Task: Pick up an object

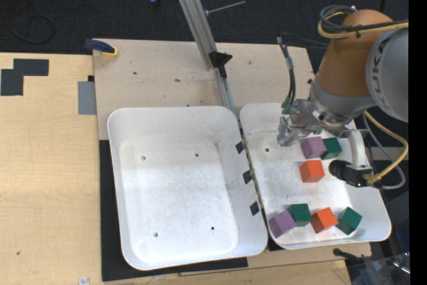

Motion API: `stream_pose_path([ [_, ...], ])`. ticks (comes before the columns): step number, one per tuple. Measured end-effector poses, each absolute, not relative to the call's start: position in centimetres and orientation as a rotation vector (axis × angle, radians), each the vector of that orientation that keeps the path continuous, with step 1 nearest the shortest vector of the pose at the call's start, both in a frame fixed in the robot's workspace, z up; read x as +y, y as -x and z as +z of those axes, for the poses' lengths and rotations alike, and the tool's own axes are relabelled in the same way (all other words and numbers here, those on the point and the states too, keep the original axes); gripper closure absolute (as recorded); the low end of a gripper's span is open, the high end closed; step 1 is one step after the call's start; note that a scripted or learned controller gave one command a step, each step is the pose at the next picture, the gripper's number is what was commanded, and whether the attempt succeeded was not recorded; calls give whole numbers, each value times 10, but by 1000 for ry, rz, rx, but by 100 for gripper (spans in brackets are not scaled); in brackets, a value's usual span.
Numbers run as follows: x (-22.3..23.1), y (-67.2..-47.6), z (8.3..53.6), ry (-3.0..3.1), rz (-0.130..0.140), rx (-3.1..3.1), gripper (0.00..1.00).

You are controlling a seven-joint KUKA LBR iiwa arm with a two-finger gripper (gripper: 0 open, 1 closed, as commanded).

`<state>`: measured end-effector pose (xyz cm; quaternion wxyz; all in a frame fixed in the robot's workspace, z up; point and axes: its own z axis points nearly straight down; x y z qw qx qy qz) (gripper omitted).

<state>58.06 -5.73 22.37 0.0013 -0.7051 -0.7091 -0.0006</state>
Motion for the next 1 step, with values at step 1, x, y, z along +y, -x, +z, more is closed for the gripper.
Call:
stream_pose_path([
  [1, -12, -592, 232, 2215, -1, -2224, 100],
])
